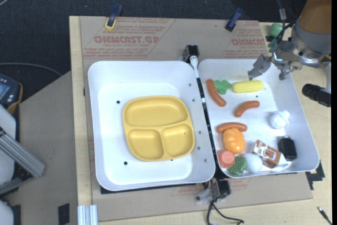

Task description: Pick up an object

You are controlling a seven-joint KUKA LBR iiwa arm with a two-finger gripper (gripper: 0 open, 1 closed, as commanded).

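The right bin [304, 129] holds several toy foods. A yellow corn cob [247, 87] lies near its back, next to a green piece [224, 86] and an orange-red sausage [215, 93]. Two more sausages [246, 108] [231, 127] lie toward the middle. My gripper [272, 70] hovers over the bin's back right, just above and right of the corn. Its fingers are spread open with nothing between them.
At the front of the right bin sit an orange pepper [234, 140], a red disc [227, 158], broccoli [239, 166], a white egg [254, 164], a small box [267, 153], a black block [287, 147] and a white lump [279, 119]. The left bin [105, 92] holds a yellow divided tray [157, 128].
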